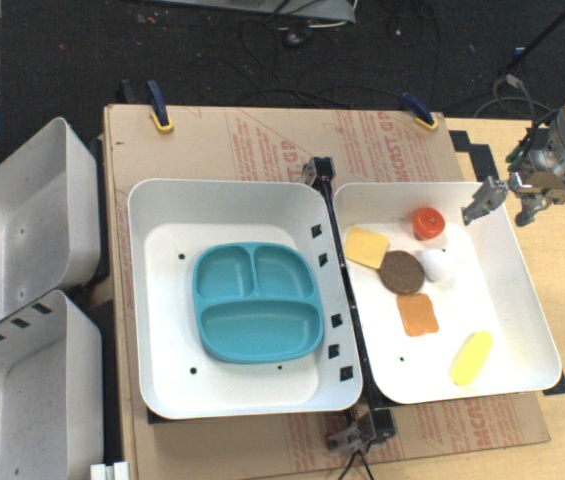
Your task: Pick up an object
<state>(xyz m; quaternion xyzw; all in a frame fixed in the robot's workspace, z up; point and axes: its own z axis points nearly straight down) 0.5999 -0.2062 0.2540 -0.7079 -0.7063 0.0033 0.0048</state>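
Claw: the claw (pixel 500 202) is hanging spread apart, pinching nothing, over the right bin's (pixel 522 313) far right edge.
Done: nothing is being held yet.
Left: reaching down, pinching, lifting.
Nearest toy: the red round toy (pixel 428 223) is sitting in the right bin, just beside the claw, looking small and shiny.

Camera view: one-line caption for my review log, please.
Open gripper hovers over right bin's far edge; toy foods inside, teal tray in left bin.
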